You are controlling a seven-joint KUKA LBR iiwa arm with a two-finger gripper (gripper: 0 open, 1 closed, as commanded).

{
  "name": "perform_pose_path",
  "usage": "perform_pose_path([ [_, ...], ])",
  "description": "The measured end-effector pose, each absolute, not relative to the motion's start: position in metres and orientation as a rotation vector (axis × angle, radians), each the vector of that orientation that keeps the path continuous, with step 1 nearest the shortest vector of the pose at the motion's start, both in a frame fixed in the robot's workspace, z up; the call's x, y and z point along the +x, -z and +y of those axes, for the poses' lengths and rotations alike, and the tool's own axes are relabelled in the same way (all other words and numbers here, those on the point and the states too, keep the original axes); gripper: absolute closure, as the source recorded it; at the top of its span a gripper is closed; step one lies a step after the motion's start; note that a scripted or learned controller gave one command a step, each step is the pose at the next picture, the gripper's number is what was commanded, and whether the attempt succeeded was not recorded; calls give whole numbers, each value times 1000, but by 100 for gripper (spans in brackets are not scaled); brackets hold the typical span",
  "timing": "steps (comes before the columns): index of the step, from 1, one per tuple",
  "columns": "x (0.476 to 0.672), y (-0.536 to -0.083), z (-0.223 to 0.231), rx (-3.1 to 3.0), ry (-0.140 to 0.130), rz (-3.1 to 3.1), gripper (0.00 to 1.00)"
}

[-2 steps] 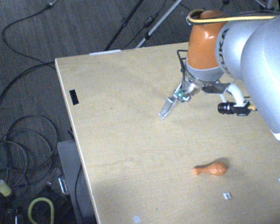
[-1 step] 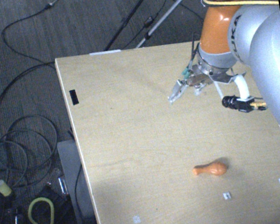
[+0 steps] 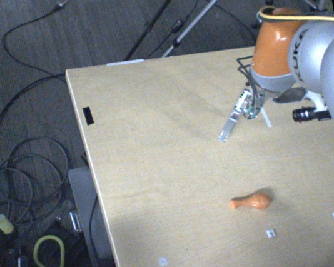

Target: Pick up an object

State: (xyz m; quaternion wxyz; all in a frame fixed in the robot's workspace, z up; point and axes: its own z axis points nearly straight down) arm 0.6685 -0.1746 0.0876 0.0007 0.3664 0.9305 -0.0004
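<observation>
hand (image 3: 229,127) state: can't tell | orange object (image 3: 252,201) lies well apart on surface (image 3: 159,162) | risk: your descent misses, object rolls off fingertips

This looks like a robot lab. A plain wooden worktop (image 3: 159,162) stands on grey carpet (image 3: 2,56). Black cables (image 3: 16,180) lie loose on the floor, tripod legs (image 3: 208,2) stand behind, and a grey and orange arm (image 3: 294,58) reaches in.

Soft even light; grainy, slightly blurred picture.
</observation>
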Motion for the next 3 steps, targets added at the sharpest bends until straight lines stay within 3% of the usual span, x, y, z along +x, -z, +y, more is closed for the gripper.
perform_pose_path([
  [1, 656, -148, -223, 1411, -1, 2804, 0],
  [2, 669, -106, -200, 1335, 3, 2842, 0],
  [3, 667, -138, -222, 1738, 1, 2614, 0],
])
